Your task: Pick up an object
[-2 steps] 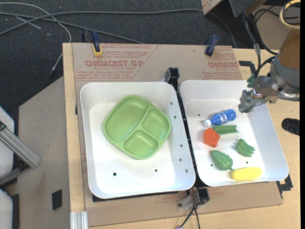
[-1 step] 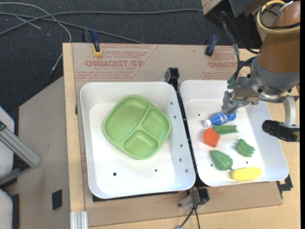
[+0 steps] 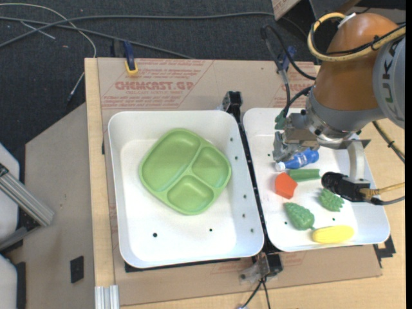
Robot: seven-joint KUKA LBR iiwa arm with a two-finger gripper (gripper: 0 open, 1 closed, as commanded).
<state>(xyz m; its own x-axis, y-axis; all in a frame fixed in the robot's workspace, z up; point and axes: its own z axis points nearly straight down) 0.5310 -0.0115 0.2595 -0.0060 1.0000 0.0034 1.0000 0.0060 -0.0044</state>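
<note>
From my station I had the gripper [image 3: 282, 148] low over the near-left part of the right bin [image 3: 380, 227], right above a small blue bottle [image 3: 300, 159] lying on its side. The wrist body blocked my line to the tips, so I could not tell how far apart the jaws stood or whether anything sat between them.

The bottle lay just beside a green stick-shaped piece [image 3: 304, 174], with an orange block [image 3: 285, 185] close below. Further toward the front of that bin were two knobbly green toys [image 3: 299, 216] [image 3: 331, 200] and a yellow piece [image 3: 333, 234].

I judged the bottle to be light, hollow plastic, stiff but smooth, and apt to roll or squirt sideways under a pinch. Across its round body, square to its long axis and near the middle, looked to me the safest hold. The orange block seemed the easier alternative, with flat faces.

The left bin [image 3: 122, 172] held a green divided plate [image 3: 185, 170], too broad for a simple pinch.
</note>
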